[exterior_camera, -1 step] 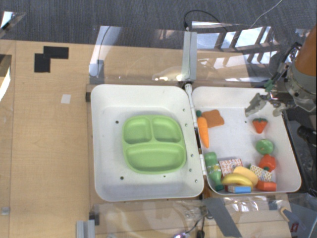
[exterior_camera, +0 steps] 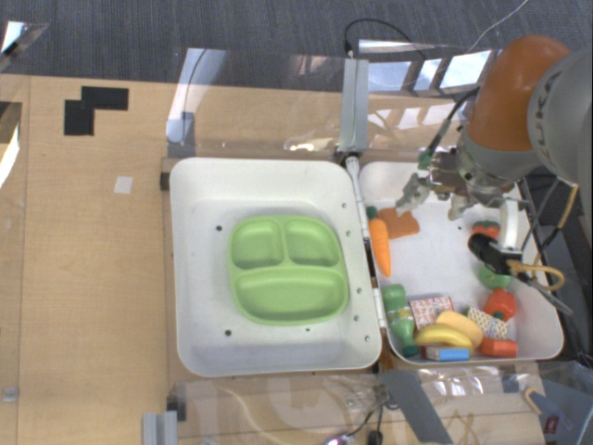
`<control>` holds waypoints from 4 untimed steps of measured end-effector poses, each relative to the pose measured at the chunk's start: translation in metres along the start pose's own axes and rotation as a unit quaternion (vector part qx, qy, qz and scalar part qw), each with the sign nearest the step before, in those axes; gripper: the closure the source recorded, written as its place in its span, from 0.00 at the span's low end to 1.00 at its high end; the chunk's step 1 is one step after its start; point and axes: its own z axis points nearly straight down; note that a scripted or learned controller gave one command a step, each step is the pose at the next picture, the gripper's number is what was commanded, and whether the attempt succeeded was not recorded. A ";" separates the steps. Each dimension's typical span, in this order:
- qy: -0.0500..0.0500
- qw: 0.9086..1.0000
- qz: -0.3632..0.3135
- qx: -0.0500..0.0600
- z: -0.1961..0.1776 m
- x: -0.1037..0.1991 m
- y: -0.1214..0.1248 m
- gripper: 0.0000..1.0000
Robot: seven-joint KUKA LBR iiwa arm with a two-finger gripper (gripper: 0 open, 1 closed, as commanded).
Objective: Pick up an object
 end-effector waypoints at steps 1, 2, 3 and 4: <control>-0.001 0.997 -0.083 -0.008 0.098 -0.037 0.050 0.00; 0.000 0.996 -0.084 -0.012 0.084 -0.034 0.053 1.00; 0.000 0.996 -0.084 -0.012 0.084 -0.034 0.053 0.00; 0.000 0.998 -0.056 -0.003 0.102 -0.025 0.040 0.00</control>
